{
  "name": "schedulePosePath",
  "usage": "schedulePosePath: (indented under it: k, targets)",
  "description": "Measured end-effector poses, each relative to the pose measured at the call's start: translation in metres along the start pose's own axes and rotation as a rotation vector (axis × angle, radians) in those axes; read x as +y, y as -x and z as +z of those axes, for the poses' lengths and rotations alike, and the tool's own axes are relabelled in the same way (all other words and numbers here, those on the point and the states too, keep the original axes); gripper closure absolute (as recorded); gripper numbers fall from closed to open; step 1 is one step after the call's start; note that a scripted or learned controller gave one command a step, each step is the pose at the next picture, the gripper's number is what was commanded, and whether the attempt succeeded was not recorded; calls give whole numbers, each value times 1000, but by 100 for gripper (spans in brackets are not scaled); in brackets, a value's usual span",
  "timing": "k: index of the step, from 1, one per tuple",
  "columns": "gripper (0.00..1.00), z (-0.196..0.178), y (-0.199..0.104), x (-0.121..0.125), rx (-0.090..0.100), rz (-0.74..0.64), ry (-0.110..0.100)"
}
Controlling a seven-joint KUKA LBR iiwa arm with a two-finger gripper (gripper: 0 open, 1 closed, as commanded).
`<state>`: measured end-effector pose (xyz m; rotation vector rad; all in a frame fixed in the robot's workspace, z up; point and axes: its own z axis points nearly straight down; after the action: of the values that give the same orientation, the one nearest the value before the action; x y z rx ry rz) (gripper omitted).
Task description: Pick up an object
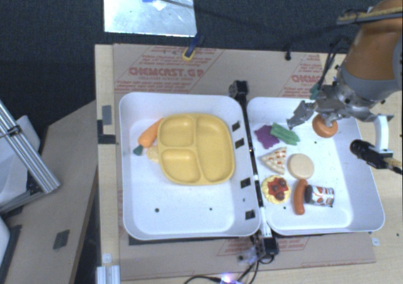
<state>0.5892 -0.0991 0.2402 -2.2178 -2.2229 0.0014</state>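
The right bin [368,213] holds several toy foods. There is a green piece [284,132] on a purple piece [268,137], a pizza wedge [275,160] and a tan round bun [300,166]. Nearer the front lie a small round pizza [276,189], a red sausage [300,196] and a small can [320,195] on its side. An orange round piece [325,127] lies at the bin's back right. My gripper [313,111] hangs over the back of this bin, just left of and above the orange piece and right of the green one.
The left bin [135,213] holds a yellow divided plate [192,148], with an orange carrot [150,133] at its left edge. A black divider [247,144] runs between the bins. A black and white fitting [373,149] sticks in over the right bin's right side.
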Motion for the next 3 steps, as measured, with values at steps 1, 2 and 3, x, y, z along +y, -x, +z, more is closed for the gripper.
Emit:
schedulePosePath:
  k: [1,2,3]
  targets:
    - [0,47,6,7,0,1,1]
    - [0,109,4,6,0,1,0]
    - [0,136,4,7,-1,2,6]
